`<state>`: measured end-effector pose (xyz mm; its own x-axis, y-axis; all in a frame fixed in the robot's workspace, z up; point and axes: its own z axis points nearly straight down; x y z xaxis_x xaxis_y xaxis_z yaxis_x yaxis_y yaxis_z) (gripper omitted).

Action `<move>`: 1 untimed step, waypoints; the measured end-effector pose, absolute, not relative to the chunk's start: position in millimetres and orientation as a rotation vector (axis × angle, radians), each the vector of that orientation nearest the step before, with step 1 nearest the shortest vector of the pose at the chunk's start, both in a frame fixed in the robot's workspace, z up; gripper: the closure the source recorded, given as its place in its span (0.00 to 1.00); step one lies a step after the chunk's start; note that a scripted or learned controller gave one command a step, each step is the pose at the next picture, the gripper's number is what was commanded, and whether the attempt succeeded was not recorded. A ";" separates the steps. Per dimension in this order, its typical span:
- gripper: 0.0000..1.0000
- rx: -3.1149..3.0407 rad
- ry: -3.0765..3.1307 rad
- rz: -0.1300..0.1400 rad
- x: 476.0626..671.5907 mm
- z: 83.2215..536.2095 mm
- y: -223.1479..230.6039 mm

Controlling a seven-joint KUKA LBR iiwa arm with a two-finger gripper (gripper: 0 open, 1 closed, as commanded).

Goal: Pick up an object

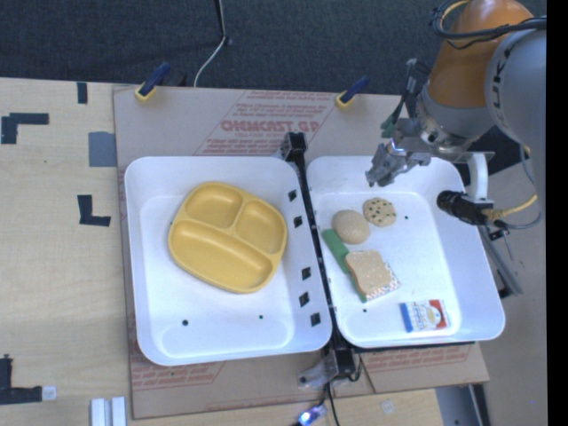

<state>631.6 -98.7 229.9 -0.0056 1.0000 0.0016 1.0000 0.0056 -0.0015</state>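
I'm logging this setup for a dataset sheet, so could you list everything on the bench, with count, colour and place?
bins: two, white, side by side on a cardboard sheet
divided plate: one, yellow, three compartments, in the left bin
cookie: one, tan with dark chips, upper middle of the right bin
bread roll: one, beige, left of the cookie
green strip: one, green, below the roll, running under the bread slice
bread slice: one, tan, middle of the right bin
small carton: one, white with blue and red, right bin's near right corner
clamps: two, blue and yellow, on the cardboard's far edge
arm: one, grey and orange, reaching from the right
gripper: one, dark, above the right bin's far edge
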 end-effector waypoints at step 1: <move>1.00 -2.212 -2.226 0.001 605.7 237.3 -47.5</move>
